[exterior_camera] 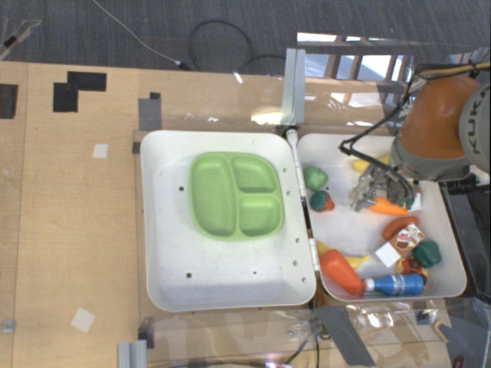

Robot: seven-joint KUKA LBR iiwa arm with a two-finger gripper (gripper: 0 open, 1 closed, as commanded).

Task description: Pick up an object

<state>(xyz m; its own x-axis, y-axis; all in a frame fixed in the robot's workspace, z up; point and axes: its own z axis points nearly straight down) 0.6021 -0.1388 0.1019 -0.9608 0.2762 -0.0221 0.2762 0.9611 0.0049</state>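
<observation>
My gripper hangs low in the upper middle of the right bin, under the grey arm with the orange band. An orange carrot lies right against its lower right side; I cannot tell whether it is gripped. A yellow piece lies just behind the gripper. Left of it are a green vegetable and a small red-and-green fruit.
Along the right bin's front lie an orange-red pepper, a blue bottle, a brown carton, a red sausage and a green pepper. The left bin holds a green divided plate.
</observation>
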